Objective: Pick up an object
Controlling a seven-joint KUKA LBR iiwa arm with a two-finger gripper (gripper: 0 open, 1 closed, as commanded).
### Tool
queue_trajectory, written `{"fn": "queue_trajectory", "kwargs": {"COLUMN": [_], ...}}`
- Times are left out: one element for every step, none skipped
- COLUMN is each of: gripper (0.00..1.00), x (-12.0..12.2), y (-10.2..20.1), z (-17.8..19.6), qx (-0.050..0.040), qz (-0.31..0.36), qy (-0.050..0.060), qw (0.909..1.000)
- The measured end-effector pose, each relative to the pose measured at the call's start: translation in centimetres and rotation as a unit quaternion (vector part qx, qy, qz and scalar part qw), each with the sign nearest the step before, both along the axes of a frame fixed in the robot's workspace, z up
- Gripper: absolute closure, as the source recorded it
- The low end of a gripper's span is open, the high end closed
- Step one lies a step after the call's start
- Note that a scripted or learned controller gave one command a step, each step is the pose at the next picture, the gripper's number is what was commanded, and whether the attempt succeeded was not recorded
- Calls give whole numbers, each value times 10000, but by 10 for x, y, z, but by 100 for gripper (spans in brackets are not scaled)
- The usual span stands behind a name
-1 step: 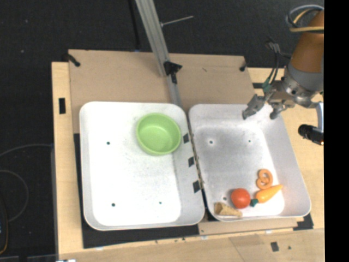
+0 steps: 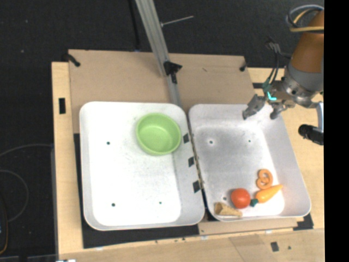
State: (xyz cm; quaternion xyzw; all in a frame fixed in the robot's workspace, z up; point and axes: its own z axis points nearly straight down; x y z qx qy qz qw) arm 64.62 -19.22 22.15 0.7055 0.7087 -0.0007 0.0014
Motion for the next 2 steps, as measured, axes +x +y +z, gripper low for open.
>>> {"fn": "queue_trajectory", "kwargs": {"gripper": [0,0], "x": [9,8], "y": [0,5], "z": [-45,-107], "qx": [3,9], "qz": [6,11], "qy": [7,28], "qw": [10000,10000]}}
